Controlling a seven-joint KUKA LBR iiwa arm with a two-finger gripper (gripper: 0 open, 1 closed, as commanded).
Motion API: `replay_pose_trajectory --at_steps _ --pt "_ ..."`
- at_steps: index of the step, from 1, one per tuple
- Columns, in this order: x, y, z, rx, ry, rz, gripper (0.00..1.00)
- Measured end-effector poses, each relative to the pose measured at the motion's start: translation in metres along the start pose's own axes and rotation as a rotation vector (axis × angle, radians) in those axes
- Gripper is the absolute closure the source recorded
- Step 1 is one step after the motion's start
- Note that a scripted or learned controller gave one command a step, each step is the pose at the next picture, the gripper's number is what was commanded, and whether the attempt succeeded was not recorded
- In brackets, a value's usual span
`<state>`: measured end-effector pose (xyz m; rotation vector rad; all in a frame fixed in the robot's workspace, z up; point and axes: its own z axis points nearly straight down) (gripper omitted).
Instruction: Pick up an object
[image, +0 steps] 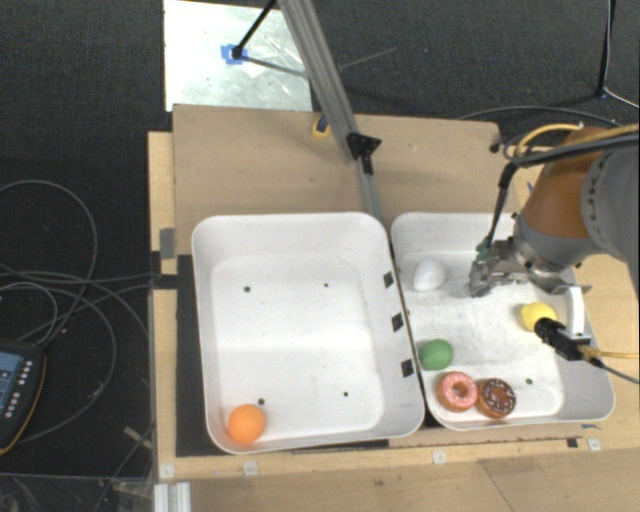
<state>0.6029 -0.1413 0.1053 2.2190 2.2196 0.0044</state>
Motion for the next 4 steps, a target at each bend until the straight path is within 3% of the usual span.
replay_pose_trajectory --at_steps 3,4 --pt "-0.001 0.0 -0.146 -0.003 -0.002 -0.005 1.0" --pt "0.054 0.01 -0.154 0.001 0.002 -0.011 1.0"
